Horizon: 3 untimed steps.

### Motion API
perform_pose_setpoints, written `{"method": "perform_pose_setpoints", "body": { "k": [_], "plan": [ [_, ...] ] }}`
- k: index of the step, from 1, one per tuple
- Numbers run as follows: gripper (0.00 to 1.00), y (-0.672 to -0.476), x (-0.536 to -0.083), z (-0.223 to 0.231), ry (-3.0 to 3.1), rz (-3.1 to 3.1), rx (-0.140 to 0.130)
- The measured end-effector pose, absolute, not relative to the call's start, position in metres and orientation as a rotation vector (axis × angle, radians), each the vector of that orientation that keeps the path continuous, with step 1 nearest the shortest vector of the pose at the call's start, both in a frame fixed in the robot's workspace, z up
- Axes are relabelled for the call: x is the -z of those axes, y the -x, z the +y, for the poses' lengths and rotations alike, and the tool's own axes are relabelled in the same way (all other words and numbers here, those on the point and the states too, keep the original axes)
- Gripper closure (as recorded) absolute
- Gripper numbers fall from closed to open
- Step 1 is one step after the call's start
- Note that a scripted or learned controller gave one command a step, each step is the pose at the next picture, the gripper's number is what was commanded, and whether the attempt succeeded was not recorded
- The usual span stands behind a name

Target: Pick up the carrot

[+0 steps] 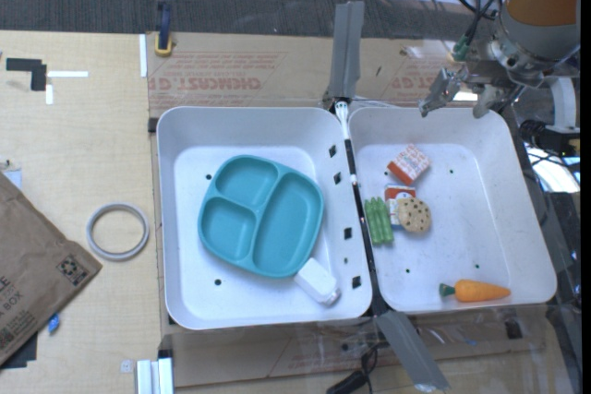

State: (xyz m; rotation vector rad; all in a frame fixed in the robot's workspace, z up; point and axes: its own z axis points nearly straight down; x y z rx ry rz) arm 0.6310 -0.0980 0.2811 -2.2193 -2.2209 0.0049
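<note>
Nothing done yet: small orange plastic carrot (481, 292) lies at right white bin's (517, 161) near-right corner; my claw (461, 93), fingers apart, empty, hovers over far edge.

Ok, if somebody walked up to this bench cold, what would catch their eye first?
Probably the teal divided plate, which takes up much of the left bin. Next, the bright orange carrot lying alone near the front edge of the right bin, apart from the small cluster of a cookie, green beans and little packets mid-bin. The gripper hangs above that bin's far rim, open.
</note>
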Motion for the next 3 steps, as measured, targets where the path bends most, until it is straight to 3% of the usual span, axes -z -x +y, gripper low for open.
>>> {"method": "perform_pose_setpoints", "body": {
  "k": [1, 2, 3],
  "plan": [
    [0.0, -0.554, -0.157, -0.118, 1.769, -2.594, -0.002],
    [0.0, -0.555, -0.219, -0.098, 1.538, -2.742, 0.0],
    [0.0, -0.588, -0.205, -0.11, 1.882, -2.516, -0.001]
  ]
}}
